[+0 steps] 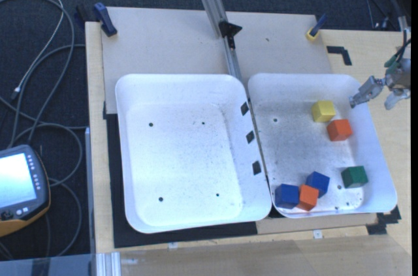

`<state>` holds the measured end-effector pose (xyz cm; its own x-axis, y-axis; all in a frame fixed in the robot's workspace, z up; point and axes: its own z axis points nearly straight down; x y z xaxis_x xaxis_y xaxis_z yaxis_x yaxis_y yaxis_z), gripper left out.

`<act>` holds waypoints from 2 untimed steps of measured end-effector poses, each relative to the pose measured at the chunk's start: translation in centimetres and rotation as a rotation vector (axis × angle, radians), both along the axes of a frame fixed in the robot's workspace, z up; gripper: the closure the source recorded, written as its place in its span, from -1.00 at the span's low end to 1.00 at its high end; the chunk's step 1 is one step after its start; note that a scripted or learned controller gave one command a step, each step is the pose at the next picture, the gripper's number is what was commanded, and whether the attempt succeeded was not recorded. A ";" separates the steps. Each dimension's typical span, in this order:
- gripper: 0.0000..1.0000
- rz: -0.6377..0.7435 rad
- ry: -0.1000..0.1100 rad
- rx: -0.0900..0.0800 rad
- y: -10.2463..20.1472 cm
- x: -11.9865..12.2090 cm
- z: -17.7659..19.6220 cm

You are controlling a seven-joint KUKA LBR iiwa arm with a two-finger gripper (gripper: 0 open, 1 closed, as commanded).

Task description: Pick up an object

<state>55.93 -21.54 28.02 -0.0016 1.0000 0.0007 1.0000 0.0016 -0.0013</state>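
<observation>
right bin (pixel 375 138), near rim: we log two blue cubes (pixel 286 194) (pixel 318 181) touching an orange cube (pixel 307 196) | green cube (pixel 354 175) just beside, toward the bin's right wall | mid-bin: red-orange cube (pixel 339 130) touching yellow cube (pixel 323 111) | far right rim: gripper (pixel 380 96) spread wide, holding nothing

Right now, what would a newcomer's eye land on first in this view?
The coloured blocks in the right bin: a yellow block and an orange block near its far right side, and a cluster by the near rim of a green block, two blue blocks and a smaller orange block. The end effector sits at that bin's far right rim, holding nothing.
</observation>
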 end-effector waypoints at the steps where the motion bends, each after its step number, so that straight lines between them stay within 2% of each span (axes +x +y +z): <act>1: -1.00 0.000 0.000 0.000 0.0 0.0 0.0; 2: -1.00 -0.001 -0.007 -0.003 -0.3 1.7 -14.7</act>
